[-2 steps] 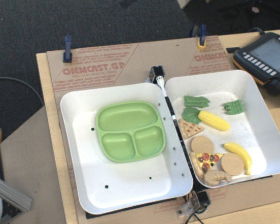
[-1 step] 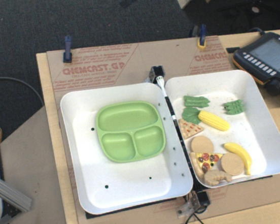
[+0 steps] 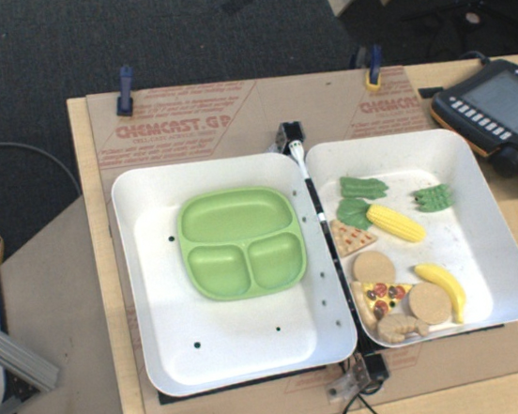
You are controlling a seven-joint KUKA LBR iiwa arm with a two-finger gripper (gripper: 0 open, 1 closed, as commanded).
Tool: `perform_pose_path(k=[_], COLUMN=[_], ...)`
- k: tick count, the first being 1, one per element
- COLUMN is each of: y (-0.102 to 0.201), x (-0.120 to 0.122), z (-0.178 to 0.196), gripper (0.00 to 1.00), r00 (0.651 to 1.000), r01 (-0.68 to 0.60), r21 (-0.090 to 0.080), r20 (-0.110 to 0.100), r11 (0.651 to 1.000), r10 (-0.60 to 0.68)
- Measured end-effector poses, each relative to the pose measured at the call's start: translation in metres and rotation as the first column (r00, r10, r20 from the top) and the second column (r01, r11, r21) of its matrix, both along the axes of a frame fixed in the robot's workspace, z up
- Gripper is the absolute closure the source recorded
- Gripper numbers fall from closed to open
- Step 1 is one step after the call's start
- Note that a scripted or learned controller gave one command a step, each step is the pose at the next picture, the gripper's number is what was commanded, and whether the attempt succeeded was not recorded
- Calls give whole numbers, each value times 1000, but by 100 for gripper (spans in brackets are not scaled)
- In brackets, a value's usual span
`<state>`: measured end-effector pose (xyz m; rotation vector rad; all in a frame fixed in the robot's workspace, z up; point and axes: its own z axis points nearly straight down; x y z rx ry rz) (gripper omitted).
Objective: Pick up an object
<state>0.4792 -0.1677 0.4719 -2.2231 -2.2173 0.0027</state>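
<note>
Room seen around green tray [image 3: 242, 241] in left bin [image 3: 147, 292]. Right bin [image 3: 488, 218] crowded toward 7 o'clock: corn [image 3: 394, 222], banana [image 3: 443, 288], pizza slice [image 3: 381, 296], cookies. Pincer state cannot be told.

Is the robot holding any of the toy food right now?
No toy is being held. The corn, banana and pizza slice all lie in the right bin.
</note>
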Motion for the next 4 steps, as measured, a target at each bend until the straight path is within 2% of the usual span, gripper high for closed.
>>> perform_pose_path(k=[1, 2, 4], y=[68, 23, -53], x=[1, 0, 0], z=[67, 22, -44], gripper=[100, 100, 100], r00=[1000, 1000, 1000], r01=[-8, 1, 0], r21=[-2, 0, 0], r20=[12, 0, 0], r11=[1000, 1000, 1000], r10=[8, -1, 0])
